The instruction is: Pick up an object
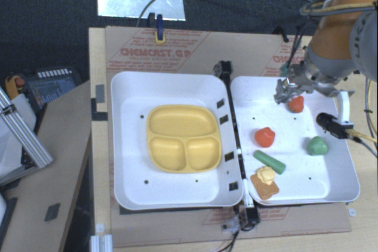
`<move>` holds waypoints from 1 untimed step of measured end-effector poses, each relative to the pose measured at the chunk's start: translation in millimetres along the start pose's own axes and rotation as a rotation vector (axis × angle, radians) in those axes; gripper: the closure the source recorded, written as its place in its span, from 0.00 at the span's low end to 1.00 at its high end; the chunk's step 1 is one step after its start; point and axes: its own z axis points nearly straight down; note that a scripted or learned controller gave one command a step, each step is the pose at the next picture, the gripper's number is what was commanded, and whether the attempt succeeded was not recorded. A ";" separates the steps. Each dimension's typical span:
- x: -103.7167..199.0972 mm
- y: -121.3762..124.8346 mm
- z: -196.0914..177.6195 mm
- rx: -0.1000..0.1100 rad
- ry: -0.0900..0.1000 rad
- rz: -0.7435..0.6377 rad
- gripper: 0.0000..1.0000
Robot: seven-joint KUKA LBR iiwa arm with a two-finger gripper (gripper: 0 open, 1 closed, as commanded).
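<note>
Nothing is lifted yet — the pincer [287,93] hangs just left of a small red-orange piece [296,105]; whether it is wide or narrow, I cannot tell.

Lab: robot arm [348,15], white bins [118,127]

Open floor mid right bin [339,183], ringed by red ball [265,137], green cylinder [269,161], green lump [318,146].

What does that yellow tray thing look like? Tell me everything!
The yellow tray looks like smooth, shiny plastic with rounded corners. It is split into three sections: one wide one at the back and two smaller ones in front. It lies flat, right way up, near the middle of the left white bin. Nothing sits in it.
</note>
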 end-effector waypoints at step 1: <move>51.7 -11.0 -14.4 0.003 0.002 -0.005 1.00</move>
